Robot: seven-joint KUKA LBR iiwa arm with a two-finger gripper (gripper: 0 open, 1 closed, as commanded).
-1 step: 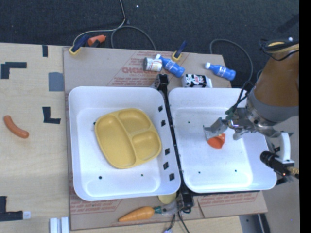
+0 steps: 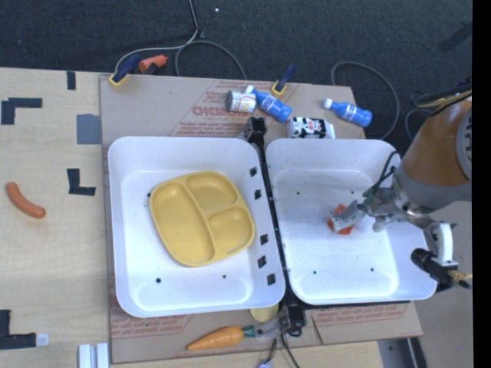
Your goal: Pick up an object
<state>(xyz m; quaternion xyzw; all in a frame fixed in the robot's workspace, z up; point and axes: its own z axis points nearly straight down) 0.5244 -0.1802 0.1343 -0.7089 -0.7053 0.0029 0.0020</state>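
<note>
A small orange-red object (image 2: 341, 223) lies on the floor of the right white bin (image 2: 322, 282), a little right of its middle. My gripper (image 2: 360, 214) reaches in from the right and sits low over the bin, its tip right against the object's right side. The grey arm with its orange band (image 2: 437, 156) hangs over the bin's right edge. Whether the object is gripped or merely touched is not clear from this angle.
The left bin (image 2: 130, 282) holds a yellow divided plate (image 2: 203, 217). Behind the bins lie two blue bottles (image 2: 274, 106) (image 2: 349, 113), a white can (image 2: 242, 100) and a black-and-white carton (image 2: 311, 128). A carrot (image 2: 217, 338) lies in front, a sausage (image 2: 25, 200) far left.
</note>
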